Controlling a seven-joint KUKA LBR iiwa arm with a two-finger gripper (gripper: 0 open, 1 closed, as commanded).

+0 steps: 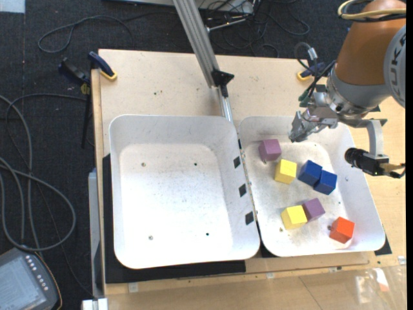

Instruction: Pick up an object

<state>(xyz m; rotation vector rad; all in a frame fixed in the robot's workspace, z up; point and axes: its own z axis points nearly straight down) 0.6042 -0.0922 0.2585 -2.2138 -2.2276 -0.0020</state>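
Note:
The right bin [361, 212] holds several small blocks: a purple one [270, 150] near its back left, a yellow one [286, 171], two blue ones [311, 171] [326, 181] touching each other, a second yellow one [294, 216] against a second purple one [314, 208], and an orange one [342, 229] at the front right. My gripper [299, 133] hangs over the back of this bin, a little right of the first purple block and above the first yellow one. I see nothing between its fingers.
The left bin [129, 173] lies beside the right one, sharing a raised middle rim. A slanted metal pole [197, 34] runs from the top down to the bins' back. A black part [361, 160] of the arm juts over the right bin's right edge.

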